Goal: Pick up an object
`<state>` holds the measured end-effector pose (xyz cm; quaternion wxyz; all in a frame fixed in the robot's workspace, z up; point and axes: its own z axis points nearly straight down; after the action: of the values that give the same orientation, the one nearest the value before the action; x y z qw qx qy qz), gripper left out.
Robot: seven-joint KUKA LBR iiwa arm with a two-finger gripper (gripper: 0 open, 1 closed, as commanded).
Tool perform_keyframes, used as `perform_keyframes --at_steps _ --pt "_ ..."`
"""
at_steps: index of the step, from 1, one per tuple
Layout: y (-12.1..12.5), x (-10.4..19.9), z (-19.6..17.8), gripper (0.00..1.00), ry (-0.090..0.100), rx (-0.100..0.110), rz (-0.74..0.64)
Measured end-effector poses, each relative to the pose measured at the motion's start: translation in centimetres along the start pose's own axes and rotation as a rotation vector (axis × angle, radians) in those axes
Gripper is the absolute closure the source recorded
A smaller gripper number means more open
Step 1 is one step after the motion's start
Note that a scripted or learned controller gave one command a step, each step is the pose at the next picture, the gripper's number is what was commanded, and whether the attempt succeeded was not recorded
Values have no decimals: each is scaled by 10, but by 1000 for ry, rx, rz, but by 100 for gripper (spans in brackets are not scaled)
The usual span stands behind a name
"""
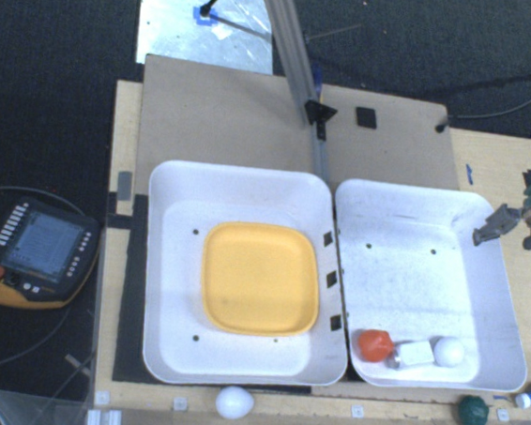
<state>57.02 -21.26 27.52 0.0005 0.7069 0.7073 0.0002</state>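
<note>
Flanking bench, dark carpet

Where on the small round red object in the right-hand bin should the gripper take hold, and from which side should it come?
Probably from straight above, closing across the middle of the small round red object. It lies low against the near wall of the right white bin, with a small white block touching its right side, so fingers best straddle it front to back. The gripper hangs over the bin's far right rim.

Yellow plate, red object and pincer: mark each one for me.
yellow plate [261, 278], camera view, middle of its flat face
red object [373, 345], camera view, its top
pincer [516, 232], camera view, midway between its fingertips
</note>
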Motion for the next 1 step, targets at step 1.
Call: perform_keyframes --at_steps 1 --pt "2 -3 61 0 1 5 1"
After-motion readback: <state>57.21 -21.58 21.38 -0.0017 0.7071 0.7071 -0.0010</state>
